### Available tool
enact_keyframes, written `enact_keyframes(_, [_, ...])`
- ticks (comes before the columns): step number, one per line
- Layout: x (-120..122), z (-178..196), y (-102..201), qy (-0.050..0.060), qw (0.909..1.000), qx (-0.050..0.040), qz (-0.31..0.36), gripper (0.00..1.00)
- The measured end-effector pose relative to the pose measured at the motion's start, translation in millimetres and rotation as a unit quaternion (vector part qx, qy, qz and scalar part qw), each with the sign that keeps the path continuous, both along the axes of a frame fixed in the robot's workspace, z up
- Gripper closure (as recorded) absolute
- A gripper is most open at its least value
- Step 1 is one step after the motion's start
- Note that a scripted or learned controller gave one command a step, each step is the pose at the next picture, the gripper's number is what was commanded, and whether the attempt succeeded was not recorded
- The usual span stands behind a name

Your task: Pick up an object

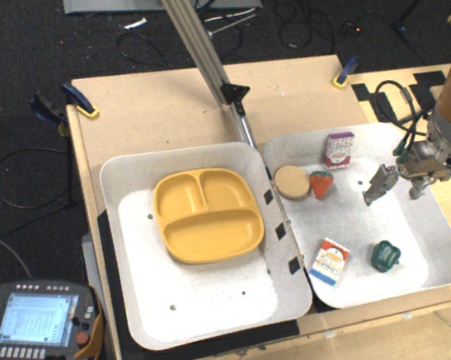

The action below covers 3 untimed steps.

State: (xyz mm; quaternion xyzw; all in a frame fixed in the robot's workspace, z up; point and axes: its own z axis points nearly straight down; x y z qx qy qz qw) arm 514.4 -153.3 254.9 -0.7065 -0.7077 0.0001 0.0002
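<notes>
**Two-bin bench viewed from above, gripper over the right bin**

Right: shallow white plastic right-hand bin (437, 266), holding five small objects. Near its back edge, a small purple-and-white carton (339, 149), upright. Toward the inner wall, a round tan disc-shaped toy cookie (292, 182), touching or just beside a red strawberry-shaped toy with a green top (322, 183). Toward the front, a small white box with red, orange and blue print (329, 261), lying flat and skewed; to its right, well apart, a dark green rounded toy (385, 256).

Right edge: grey arm with its two-finger gripper (396, 183) above the bin's right half, between the carton and the green toy, touching none of the objects. Fingers (378, 184) spread apart, nothing between them.

Left: shallow white plastic left-hand bin (201, 303), bearing a yellow three-compartment plastic plate (209, 214) in its upper middle, flat, compartments up.

Background: light wooden benchtop (149, 111) beneath both bins; grey metal pole (197, 37) slanting down to the seam between the bins; handheld control pendant with a lit screen (39, 323) on the dark floor at lower left.
</notes>
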Motion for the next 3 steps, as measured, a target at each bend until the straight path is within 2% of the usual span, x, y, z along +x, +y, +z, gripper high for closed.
enact_keyframes(1, [0,0,0,0.0,1.0,0.0,0.0,0.0])
enact_keyframes(3, [1,-93,8,0.002,1.0,0.0004,-0.001,0.0])
